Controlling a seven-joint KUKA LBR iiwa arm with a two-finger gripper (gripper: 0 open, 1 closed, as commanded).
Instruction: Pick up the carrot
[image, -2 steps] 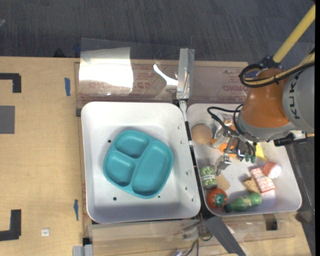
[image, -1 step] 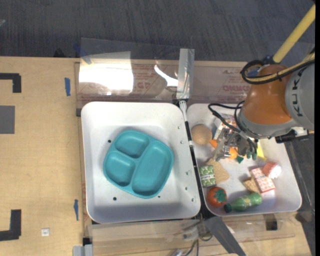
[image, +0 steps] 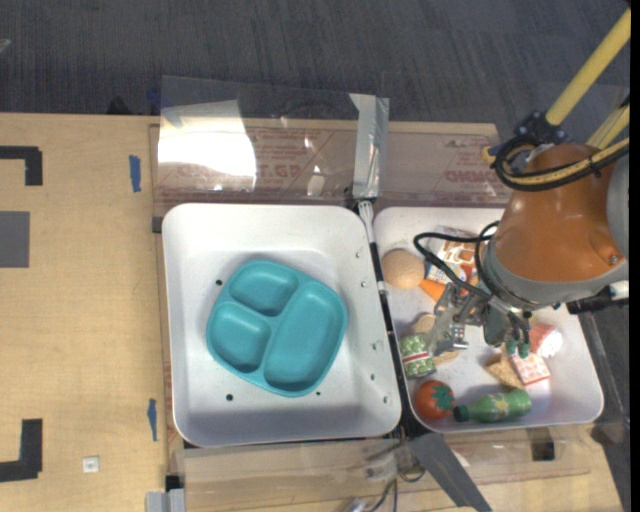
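Wooden worktop (image: 80, 300), two white bins. The hand (image: 462, 325) hangs low in the right bin (image: 580, 400), can't tell its spread; the carrot (image: 434, 289) lies just beside it, near an egg (image: 402, 269).

My workspace is a light plywood bench (image: 80, 300) carrying two shallow white bins: the left bin (image: 190, 250) and the right bin (image: 580, 395), touching along a central seam. Black tape marks (image: 25, 165) and blue tape tabs (image: 134, 172) sit on the bench surface. A clear plastic sheet (image: 260, 150) stands behind the bins, catching glare. Dark grey floor (image: 300, 45) lies beyond.
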